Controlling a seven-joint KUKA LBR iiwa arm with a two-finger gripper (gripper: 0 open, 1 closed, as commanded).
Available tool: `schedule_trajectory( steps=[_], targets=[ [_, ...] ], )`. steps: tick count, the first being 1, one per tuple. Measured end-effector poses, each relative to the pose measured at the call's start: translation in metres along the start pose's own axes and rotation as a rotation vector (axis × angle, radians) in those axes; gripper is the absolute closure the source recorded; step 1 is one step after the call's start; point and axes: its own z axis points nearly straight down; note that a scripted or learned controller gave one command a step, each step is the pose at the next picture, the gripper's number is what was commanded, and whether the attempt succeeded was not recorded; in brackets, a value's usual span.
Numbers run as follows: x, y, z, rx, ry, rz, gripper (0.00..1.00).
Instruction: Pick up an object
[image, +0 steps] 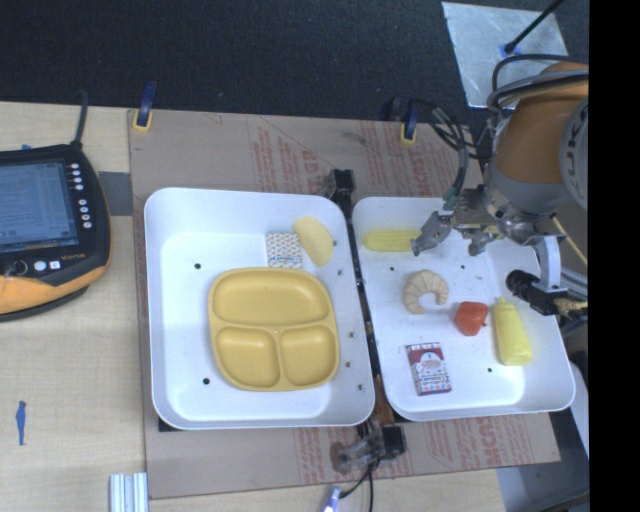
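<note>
Your gripper (455, 235) fingers hang spread, grasping nothing; croissant (426, 290) below looks light (likely rigid plastic); pinch its middle.

Arm appearance
Grey arm (545, 150) with orange band; black cables above the metallic two-finger gripper (455, 235).

The scene is lit evenly and fairly brightly from above. The two white bins (160, 300) are rendered close to overexposed, with little surface texture kept. Soft, short shadows are cast under the bin rims and beside the yellow divided tray (272, 328). A pale glare is seen on the tablet screen (35, 205). The dark floor (250, 45) at the top is left almost without detail. Overall sharpness is moderate; small print on the cardboard (240, 135) is smeared, and the arm (540, 130) is slightly soft.
</note>
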Motion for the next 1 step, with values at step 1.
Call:
schedule_trajectory(
  steps=[1],
  targets=[
    [0.0057, -0.0117, 0.0798, 0.001, 0.001, 0.001, 0.00]
  ],
)
